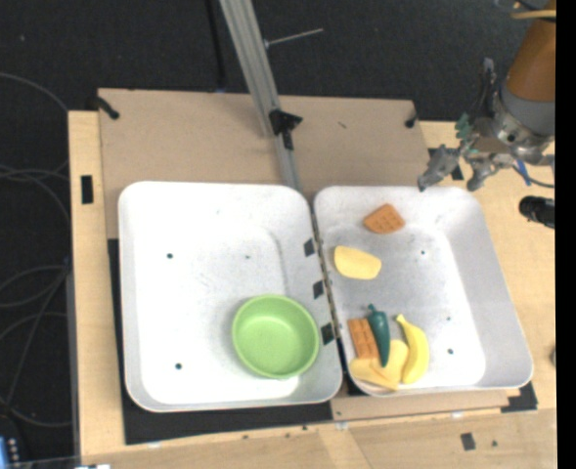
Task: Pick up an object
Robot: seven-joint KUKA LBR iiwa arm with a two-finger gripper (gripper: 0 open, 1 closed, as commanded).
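Note:
The right bin (464, 272) holds several toy foods. An orange waffle-like piece (384, 220) lies near its back, with a pale yellow lump (357, 263) just in front of it. At the front left corner a dark green pepper (378, 328), a banana (415, 350), an orange-brown block (363, 337) and a yellow wedge (374, 373) are bunched together. My gripper (459, 174) hangs over the back right rim of this bin, above and to the right of the waffle piece. It is open, with nothing between its fingers.
A green bowl (276, 335) sits at the front right of the left bin (170, 223). A slanted metal pole (258, 76) rises behind the seam between the two bins. Cables lie on the dark floor at left.

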